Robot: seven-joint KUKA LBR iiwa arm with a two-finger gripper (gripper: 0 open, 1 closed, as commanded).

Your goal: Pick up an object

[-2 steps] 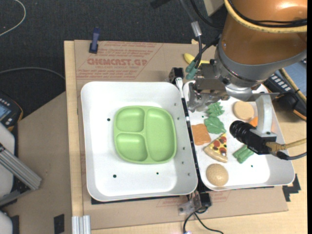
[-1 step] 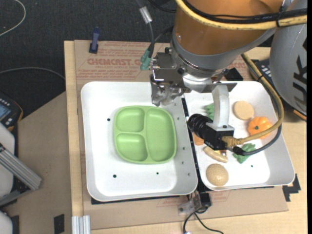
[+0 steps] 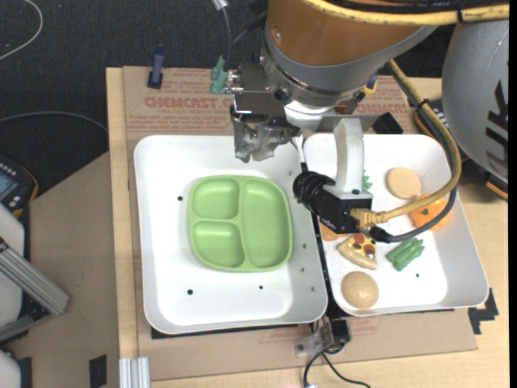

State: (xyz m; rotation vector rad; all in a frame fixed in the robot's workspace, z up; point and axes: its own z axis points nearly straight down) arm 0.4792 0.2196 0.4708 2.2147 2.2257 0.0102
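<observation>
1. The arm (image 3: 347, 31) fills the top of the view and hides the far rims of both bins. The tool (image 3: 257, 145) hangs below it as a grey metal cluster over the far edge of the left bin (image 3: 157, 217). I cannot tell whether the tool is apart or together.
2. In the right bin (image 3: 456, 277), robot parts cover part of an orange piece (image 3: 434, 214), so its shape is hard to make out. A small green scrap (image 3: 367, 183) near the bin's middle is also mostly hidden.
3. A printed cardboard sheet (image 3: 129, 111) lies on the bench (image 3: 502, 241) under both bins. A blue clip (image 3: 156, 68) and a green clip (image 3: 218, 75) sit on its far edge. The green clip is just beside the tool's mount.
4. The left bin holds one green divided plate (image 3: 240, 221). It lies flat in the middle with three compartments, and the tool is well apart from it.
5. The right bin holds the small things to pick:
   - A flat tan disc (image 3: 402, 182) lies toward the far side.
   - A toy pizza slice (image 3: 359, 250) lies near the middle.
   - A ridged green piece (image 3: 405, 253) lies just beside the slice.
   - A round tan ball (image 3: 360, 289) lies near the front rim.
</observation>
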